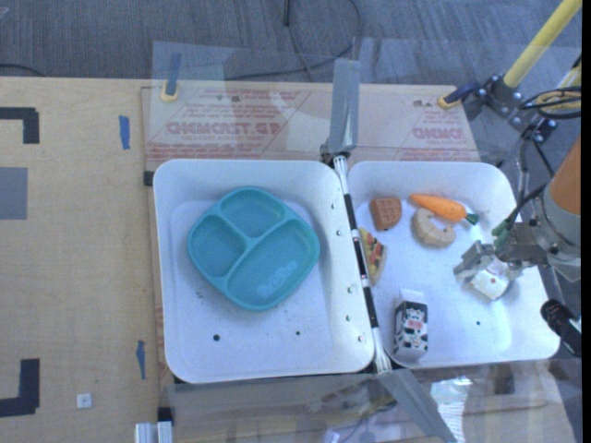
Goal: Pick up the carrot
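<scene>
The carrot, orange with a green stub at its right end, lies flat near the back of the right bin. My gripper hangs low over the bin's right side, to the right of the carrot and nearer the front, apart from it. A small white object sits right under the gripper.
A beige bagel touches the carrot's front side. A brown bread piece and a pizza slice lie by the bin's left wall, with a milk carton near the front. The left bin bears a teal divided plate.
</scene>
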You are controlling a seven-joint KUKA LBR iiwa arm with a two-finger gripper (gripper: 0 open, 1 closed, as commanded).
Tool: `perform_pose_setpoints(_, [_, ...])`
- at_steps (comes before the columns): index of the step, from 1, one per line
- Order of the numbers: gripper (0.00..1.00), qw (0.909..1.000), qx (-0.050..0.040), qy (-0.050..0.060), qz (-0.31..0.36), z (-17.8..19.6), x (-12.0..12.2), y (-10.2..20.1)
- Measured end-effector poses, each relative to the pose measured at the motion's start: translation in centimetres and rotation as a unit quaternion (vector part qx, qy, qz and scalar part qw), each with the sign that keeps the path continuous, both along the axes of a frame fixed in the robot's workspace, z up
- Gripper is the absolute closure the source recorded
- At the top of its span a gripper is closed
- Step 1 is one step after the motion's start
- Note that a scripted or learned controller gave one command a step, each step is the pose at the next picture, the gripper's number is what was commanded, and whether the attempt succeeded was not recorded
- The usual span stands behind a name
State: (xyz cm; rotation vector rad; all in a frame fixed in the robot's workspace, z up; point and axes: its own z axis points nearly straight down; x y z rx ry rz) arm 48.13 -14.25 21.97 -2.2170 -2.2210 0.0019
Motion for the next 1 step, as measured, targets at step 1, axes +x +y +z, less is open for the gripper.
perform_pose_setpoints(1, [0.0, 1.0, -0.0011, -0.003, 0.0, -6.25, 9.27, -0.79])
